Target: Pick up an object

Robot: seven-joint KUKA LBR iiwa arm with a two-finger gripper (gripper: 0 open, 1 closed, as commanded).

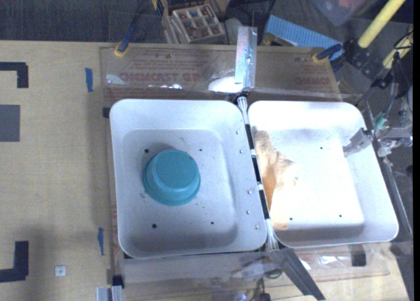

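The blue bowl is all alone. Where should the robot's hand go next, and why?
Probably leftward, to above the bowl. The gripper sits at the right bin's right rim, while the bowl lies upside down in the left bin, the one thing to pick.

Count at this frame: two white bins (128,122) side by side on the table (52,181), both to the left of the pincer (367,137) as the camera sees it. One teal bowl (172,176), upside down, in the bin farther from the pincer; one brownish stain patch (272,168) on the floor of the bin nearer the pincer. Loose objects in the bins: one in total; pincers in view: one, at the near bin's right rim.
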